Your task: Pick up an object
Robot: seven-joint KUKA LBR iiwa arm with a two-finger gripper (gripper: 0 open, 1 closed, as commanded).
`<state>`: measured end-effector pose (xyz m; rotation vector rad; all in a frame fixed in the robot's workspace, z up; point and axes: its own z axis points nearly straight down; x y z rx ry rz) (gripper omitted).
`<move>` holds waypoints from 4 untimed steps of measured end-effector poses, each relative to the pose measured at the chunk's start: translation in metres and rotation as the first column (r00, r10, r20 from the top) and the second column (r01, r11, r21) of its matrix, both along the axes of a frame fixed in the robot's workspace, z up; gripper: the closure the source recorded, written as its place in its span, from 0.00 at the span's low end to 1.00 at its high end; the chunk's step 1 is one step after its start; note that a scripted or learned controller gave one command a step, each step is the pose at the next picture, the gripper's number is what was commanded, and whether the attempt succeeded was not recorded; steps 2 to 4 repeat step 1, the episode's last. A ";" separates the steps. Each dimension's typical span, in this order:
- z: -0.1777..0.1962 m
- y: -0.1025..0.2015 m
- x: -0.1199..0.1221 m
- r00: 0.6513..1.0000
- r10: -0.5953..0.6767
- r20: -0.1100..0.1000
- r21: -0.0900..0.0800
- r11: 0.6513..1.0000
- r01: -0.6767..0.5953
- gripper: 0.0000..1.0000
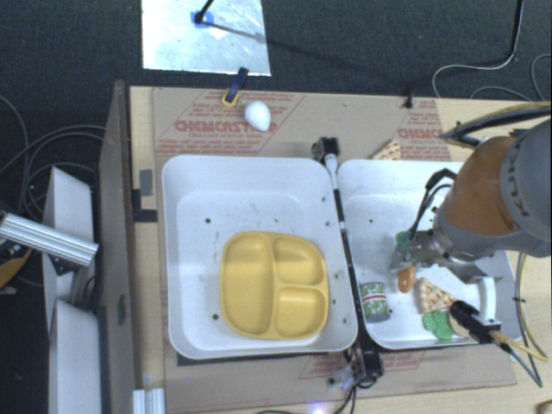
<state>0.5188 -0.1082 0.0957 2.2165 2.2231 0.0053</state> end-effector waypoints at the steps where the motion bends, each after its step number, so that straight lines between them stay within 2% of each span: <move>1: 0.144 0.065 0.075 1.000 0.011 0.018 0.000 1.000 -0.011 1.00; 4: 0.144 0.065 0.075 1.000 0.011 0.018 0.000 1.000 -0.011 1.00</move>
